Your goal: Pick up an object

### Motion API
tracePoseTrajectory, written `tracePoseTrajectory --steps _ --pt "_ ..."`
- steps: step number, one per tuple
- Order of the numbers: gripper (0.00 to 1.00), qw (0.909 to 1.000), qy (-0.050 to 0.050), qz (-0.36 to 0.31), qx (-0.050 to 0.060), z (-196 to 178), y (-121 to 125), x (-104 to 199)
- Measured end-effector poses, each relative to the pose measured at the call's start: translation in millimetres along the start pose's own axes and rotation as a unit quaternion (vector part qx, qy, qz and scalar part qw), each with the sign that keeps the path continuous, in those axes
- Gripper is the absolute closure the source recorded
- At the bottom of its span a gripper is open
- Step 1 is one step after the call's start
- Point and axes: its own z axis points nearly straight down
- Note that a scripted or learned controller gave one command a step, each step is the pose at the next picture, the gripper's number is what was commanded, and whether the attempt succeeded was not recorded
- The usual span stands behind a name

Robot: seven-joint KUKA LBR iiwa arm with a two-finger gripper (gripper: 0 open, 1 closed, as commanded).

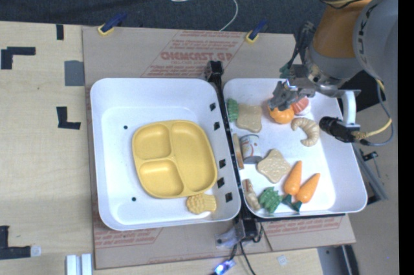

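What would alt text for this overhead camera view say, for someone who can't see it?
A grey robot arm's gripper hangs over an orange toy in the right white bin, among toy carrots, a croissant and bread. The left bin holds a yellow divided plate.

The claw (283, 98) sits down on an orange toy (281, 115) in the right bin (349, 202), beside a croissant (306, 131).

one fixed camera looked down at a slant from above the bench (39, 138), far enough to take in both white bins (110, 138), the arm (352, 21) entering from the right.
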Motion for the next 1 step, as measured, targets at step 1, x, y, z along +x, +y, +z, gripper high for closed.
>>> tracePoseTrajectory --steps 1 --pt "1.0 1.0 0.001 0.0 0.001 -19.9 0.5 0.5"
